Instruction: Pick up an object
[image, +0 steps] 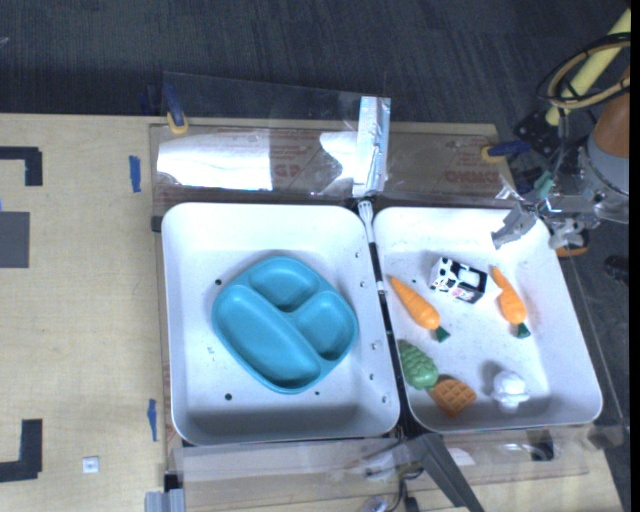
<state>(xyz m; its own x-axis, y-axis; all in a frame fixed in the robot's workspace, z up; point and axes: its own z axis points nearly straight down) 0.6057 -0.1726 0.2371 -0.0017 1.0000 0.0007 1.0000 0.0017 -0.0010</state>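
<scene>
- end effector (528, 222) above right bin's (580, 360) back right corner, finger state unreadable
- two carrots (414, 303) (509, 297), black-white toy (458, 280) in that bin
- blue divided plate (285, 322) in left bin (190, 300)

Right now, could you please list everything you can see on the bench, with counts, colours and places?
bins: two, white, side by side
divided plate: one, blue, left bin
carrots: two, orange, right bin
cow toy: one, black and white, between the carrots
green toy: one, right bin, front
waffle-like piece: one, orange, beside the green toy
small white object: one, right bin's front right
gripper: one, grey, above right bin's far right corner
</scene>
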